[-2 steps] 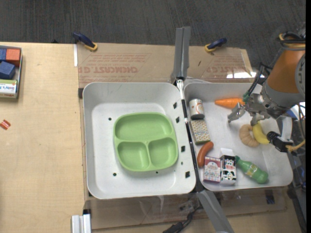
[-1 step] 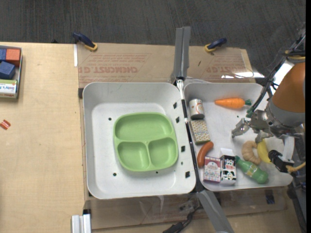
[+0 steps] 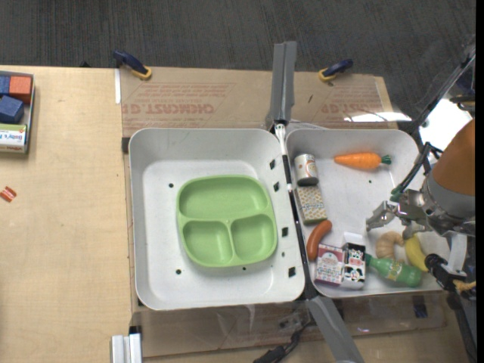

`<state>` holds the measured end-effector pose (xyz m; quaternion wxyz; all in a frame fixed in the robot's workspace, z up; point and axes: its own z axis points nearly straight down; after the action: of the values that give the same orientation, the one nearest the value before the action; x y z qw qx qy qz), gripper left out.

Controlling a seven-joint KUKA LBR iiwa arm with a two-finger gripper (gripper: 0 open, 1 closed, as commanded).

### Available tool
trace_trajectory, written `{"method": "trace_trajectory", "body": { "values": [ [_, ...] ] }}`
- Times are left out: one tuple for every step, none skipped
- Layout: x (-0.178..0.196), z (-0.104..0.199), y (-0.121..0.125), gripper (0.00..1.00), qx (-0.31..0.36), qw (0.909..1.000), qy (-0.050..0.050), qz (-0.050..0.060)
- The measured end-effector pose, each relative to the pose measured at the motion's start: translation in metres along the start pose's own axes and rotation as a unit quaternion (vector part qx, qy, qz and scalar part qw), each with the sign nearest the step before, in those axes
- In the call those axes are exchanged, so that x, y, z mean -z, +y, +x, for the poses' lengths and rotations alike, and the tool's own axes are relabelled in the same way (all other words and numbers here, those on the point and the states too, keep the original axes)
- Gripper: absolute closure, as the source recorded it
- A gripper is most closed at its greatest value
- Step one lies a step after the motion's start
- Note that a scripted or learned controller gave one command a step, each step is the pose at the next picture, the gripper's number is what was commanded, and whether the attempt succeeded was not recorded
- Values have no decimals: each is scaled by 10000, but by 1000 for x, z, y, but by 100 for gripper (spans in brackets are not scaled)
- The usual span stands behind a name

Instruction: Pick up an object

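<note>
I'm bringing the gripper (image 3: 383,219) down over the beige piece (image 3: 390,241) beside the banana (image 3: 415,252) in the right bin (image 3: 344,144), jaws seemingly spread and holding nothing, and I'm centring them before closing.

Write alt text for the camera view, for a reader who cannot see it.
A robot gripper hovers low over the right bin, which has toy food: a carrot, can, sausage, banana, green bottle and small cartons. The left bin has a green divided plate.
</note>
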<state>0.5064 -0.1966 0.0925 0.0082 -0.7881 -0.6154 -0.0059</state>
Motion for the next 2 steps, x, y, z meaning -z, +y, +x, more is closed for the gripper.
{"method": "trace_trajectory", "body": {
  "values": [
    [0, -8, -22, 0, 218, 9998, 9, -1],
    [8, -14, -22, 100, 176, 9998, -46, -15]
  ]
}}
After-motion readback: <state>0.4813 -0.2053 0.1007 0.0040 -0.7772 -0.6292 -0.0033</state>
